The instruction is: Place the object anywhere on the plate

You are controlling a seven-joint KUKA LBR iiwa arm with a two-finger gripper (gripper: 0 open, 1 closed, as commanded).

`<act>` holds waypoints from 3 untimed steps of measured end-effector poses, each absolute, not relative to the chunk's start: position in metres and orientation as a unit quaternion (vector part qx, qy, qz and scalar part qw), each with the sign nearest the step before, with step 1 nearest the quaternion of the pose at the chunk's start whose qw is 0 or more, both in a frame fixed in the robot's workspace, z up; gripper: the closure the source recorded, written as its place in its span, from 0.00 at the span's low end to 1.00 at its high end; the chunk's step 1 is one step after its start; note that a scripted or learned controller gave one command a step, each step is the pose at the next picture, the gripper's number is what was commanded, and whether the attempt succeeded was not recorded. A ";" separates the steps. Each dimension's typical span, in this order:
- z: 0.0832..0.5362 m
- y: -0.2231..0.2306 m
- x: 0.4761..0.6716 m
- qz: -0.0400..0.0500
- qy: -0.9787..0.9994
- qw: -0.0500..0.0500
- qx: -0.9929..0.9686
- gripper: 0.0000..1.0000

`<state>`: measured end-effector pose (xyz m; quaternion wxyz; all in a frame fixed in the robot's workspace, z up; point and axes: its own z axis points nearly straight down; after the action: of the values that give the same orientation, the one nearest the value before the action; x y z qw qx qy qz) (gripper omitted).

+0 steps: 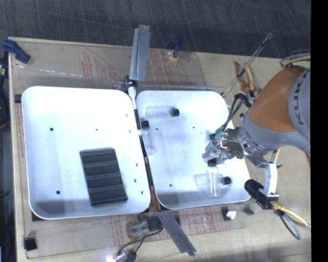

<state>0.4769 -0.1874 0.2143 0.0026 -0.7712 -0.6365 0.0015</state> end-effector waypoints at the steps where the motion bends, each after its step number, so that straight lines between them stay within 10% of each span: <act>1: 0.188 -0.117 0.516 0.002 -0.643 0.004 -0.765 1.00; 3: 0.190 0.064 0.656 0.002 -0.601 0.002 -0.799 1.00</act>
<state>0.6556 0.0643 0.1903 0.0018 -0.7995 -0.6007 0.0017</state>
